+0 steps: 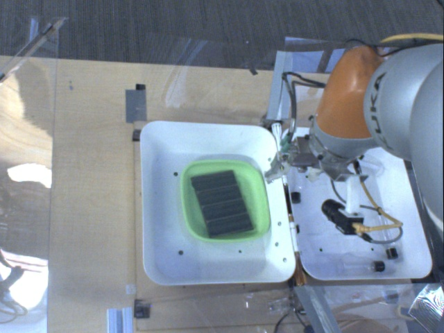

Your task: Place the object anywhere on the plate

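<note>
The dark ridged block (222, 203) already lies on the green plate (258, 217) in the left bin (156, 207). My claw (277, 164) hangs at the plate's two o'clock; whether it is wide or narrow, I cannot tell. I should lift away slowly, straight up.

So the worktop (83, 207) is light wood with glare across its left side. Two shallow white bins sit directly on it side by side: the left bin (159, 255) mid-frame, the right bin (409, 255) touching it at lower right. A small grey bracket (136, 104) sits just above the left bin.
</note>
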### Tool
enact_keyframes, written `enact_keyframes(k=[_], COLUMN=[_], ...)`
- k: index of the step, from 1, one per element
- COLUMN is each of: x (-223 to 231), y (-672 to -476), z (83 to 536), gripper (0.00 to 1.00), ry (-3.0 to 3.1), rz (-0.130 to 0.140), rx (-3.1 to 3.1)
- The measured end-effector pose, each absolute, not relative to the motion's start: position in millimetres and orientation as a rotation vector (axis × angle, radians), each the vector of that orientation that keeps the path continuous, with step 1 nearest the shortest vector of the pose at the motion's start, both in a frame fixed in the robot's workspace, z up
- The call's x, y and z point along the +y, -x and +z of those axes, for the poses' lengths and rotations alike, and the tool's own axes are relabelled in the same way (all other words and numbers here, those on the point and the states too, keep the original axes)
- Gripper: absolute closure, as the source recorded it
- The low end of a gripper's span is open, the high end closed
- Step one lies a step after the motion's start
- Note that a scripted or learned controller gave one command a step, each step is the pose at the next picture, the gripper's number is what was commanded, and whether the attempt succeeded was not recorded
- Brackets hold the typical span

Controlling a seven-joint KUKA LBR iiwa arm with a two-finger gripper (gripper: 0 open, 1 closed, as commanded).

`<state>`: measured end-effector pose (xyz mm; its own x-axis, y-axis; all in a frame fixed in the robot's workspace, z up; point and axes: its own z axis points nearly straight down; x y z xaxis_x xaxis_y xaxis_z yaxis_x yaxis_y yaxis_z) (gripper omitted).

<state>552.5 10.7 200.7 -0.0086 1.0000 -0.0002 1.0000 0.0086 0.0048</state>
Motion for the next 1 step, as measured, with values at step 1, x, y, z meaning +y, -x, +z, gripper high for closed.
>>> enact_keyframes(k=[1], x=[47.0], y=[-583.0], z=[185.0], gripper=[0.0], ry=[-2.17], rz=[0.006], rx=[2.267])
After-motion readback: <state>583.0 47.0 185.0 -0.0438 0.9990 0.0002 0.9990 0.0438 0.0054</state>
